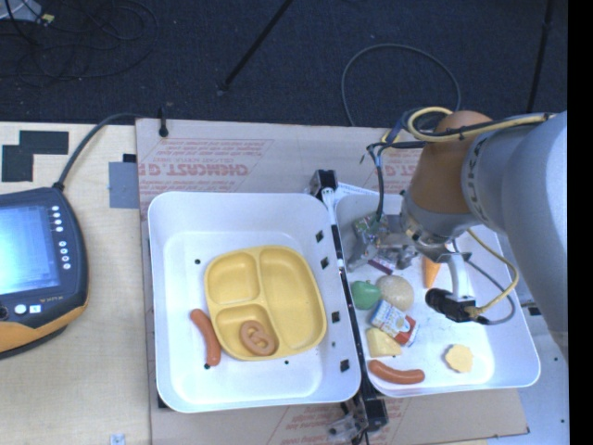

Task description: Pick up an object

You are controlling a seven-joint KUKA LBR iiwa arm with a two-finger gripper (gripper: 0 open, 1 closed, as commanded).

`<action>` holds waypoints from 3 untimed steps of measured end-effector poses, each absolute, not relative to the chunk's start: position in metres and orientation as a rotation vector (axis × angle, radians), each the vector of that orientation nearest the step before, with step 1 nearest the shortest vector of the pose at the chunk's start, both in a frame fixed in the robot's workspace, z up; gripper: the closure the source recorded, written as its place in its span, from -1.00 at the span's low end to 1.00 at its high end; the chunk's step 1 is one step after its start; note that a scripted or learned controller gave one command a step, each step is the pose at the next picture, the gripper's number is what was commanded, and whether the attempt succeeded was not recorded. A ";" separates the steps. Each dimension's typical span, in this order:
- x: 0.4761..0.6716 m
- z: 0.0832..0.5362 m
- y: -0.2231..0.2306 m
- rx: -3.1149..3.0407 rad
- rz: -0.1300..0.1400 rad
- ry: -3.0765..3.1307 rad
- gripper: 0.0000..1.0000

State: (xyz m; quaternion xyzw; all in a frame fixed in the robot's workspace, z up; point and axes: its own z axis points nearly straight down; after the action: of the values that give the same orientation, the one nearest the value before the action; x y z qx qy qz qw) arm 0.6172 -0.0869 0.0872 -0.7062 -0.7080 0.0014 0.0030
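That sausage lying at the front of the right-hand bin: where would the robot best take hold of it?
Probably across its middle, coming straight down from above. The sausage lies flat and long, roughly parallel to the right bin's front wall, so closing across its narrow width looks easiest. The yellow wedge sits close behind its left end, so the middle or right part leaves more room.

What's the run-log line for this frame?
arm: over right bin | gripper: low at bin's far-left corner | grasp: unconfirmed | left bin: yellow tray, sausage
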 end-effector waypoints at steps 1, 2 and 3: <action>0.644 0.087 -0.084 -2.219 0.002 -2.221 -1.00; 0.643 0.087 -0.099 -2.220 0.003 -2.219 -1.00; 0.643 0.097 -0.100 -2.219 0.005 -2.216 1.00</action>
State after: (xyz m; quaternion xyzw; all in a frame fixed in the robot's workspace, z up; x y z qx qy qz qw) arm 0.6427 -0.0995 0.0969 -0.7076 -0.7066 0.0015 0.0028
